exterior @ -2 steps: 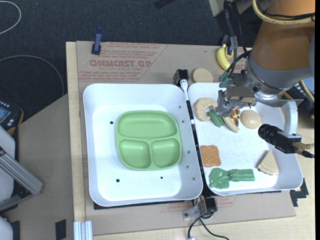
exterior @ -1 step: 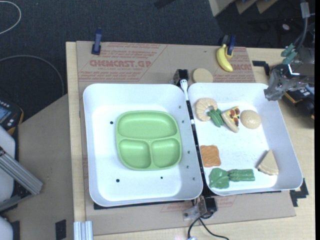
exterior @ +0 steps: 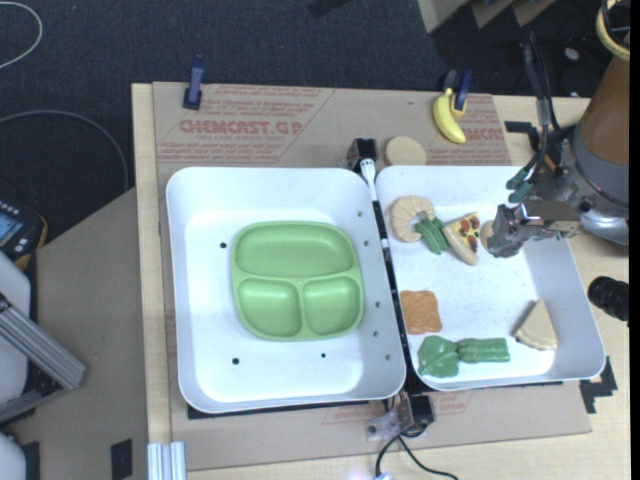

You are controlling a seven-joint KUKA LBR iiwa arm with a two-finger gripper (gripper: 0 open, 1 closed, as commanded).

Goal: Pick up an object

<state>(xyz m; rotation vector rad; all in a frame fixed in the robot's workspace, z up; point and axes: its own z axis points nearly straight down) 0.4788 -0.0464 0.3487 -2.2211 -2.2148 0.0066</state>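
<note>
Hand [exterior: 503,240] is hovering low in the right bin [exterior: 572,298], just at 3 o'clock of the pizza slice [exterior: 464,236] — probably lining up on it. Can't tell its opening; nothing visibly held. Green tray [exterior: 297,279] is sitting alone in the left bin [exterior: 195,298].

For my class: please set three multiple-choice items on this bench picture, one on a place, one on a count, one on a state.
1. Where does the green tray lie?
A. in the left bin
B. in the right bin
C. on the floor

2. How many compartments does the green tray have?
A. two
B. three
C. five

3. How does the gripper stand?
A. low over the right bin, beside the pizza slice
B. high above the left bin
C. resting on the banana

Answers: 1 A, the tray sits mid-floor in the left bin; 2 B, one wide section above two smaller ones; 3 A, its tip is just right of the slice.
</note>
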